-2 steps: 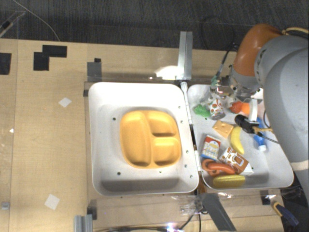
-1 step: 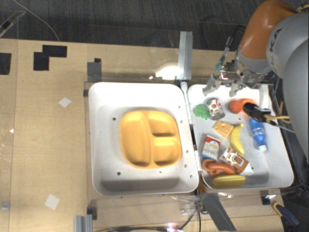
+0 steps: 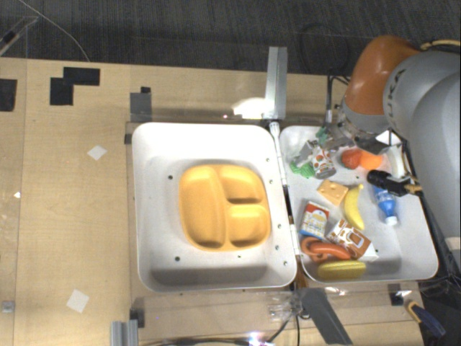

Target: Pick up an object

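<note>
My gripper (image 3: 322, 152) is low in the back left corner of the right bin (image 3: 425, 254). It hangs over a green toy (image 3: 302, 169) and a small brown and white item (image 3: 325, 166). I see nothing clearly held in it. Just to its right lie a red toy (image 3: 350, 158) and an orange one (image 3: 372, 161). Further forward are a cheese wedge (image 3: 333, 191), a banana (image 3: 353, 207) and a blue bottle (image 3: 387, 208).
The left bin (image 3: 151, 193) holds a yellow divided tray (image 3: 223, 206). At the front of the right bin lie a small printed box (image 3: 314, 220), a brown carton (image 3: 350, 238), a red sausage-like toy (image 3: 324, 249) and a yellow oblong (image 3: 342, 269). The grey arm (image 3: 425, 99) crosses the bin's back right.
</note>
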Tool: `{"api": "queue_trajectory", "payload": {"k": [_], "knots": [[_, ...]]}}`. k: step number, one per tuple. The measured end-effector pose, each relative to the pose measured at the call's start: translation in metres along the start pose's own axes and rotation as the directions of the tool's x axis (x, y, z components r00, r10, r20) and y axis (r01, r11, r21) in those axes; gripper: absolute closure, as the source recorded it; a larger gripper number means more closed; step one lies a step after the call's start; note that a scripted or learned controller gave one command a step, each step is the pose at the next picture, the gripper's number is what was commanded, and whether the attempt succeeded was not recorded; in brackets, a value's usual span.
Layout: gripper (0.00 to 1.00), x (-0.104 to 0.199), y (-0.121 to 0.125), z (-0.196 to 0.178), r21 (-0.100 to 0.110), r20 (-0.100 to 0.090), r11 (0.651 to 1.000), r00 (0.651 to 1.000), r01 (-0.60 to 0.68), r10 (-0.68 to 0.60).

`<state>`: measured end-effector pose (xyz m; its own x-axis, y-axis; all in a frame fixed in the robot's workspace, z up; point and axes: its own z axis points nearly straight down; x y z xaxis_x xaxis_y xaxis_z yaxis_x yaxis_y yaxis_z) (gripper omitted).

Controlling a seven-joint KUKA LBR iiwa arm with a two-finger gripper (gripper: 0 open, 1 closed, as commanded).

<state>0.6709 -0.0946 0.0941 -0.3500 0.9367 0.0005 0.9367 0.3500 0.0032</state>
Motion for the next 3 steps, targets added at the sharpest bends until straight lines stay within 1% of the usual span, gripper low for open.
{"api": "queue_trajectory", "payload": {"k": [1,2,3], "knots": [[0.00,-0.005,0.000,0.003,-0.010,0.001,0.935,0.935,-0.355,0.355],[0.00,0.000,-0.036,0.001,-0.012,0.009,0.996,0.996,0.094,-0.093],[0.00,-0.008,-0.028,0.002,-0.012,0.004,0.977,0.977,-0.211,0.211]]}}
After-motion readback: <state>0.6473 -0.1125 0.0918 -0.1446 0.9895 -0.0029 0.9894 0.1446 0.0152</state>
